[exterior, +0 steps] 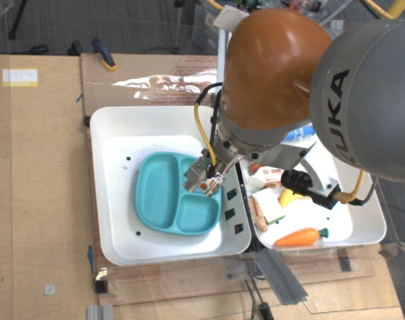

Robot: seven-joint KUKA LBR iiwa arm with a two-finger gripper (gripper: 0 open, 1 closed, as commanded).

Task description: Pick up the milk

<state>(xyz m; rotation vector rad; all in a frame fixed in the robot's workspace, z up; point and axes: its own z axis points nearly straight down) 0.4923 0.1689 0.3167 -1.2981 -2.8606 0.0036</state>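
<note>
1. Gripper [203, 176]: metallic, positioned above upper right rim of glossy teal divided plate [163, 197] in left white bin [115, 199]. Jaw opening and contents: cannot tell.
2. Milk: not identifiable.
3. Right bin [365, 227]: smooth tapered orange carrot [295, 237].

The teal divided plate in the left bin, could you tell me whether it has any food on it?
Empty: the teal divided plate's visible compartments show bare plastic.
</note>
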